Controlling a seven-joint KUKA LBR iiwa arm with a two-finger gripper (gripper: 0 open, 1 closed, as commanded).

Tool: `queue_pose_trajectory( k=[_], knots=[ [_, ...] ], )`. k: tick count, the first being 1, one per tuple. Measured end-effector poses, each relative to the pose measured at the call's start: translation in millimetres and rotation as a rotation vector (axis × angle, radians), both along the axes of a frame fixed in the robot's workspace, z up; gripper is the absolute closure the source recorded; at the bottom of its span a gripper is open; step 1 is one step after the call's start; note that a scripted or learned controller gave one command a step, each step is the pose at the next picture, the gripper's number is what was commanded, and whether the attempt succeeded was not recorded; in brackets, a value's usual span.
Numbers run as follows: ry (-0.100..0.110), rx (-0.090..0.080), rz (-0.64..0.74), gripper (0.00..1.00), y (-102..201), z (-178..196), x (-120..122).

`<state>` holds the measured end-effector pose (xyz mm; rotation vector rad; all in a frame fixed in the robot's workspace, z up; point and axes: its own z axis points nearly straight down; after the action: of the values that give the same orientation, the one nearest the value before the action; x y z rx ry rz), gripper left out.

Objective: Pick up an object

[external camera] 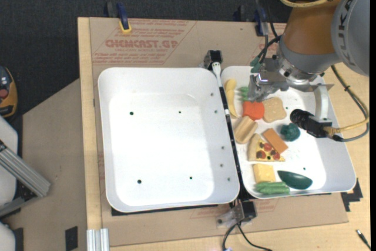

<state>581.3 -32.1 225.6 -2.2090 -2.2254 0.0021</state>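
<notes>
Over the right bin (346, 170), the gripper (258, 88) is hanging low at the bin's upper left, its tip just above an orange-red block (254, 110); whether it is gripping anything cannot be told from this angle. Beside the block a tan bread slice (274, 109) is lying, with a banana (231, 97) to the left and a hot dog bun (244, 129) below. Farther down, a pizza slice (265, 151), a yellow block (264, 173) and a green pod (271, 188) are resting. The left bin (111, 126) is sitting alongside, touching the right one.
</notes>
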Motion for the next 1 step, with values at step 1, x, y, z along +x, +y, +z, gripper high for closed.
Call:
queue_pose_trajectory(
  k=[1],
  knots=[
    [-0.003,-0.003,-0.008,0.00,-5.7,1.9,0.1]
  ],
)
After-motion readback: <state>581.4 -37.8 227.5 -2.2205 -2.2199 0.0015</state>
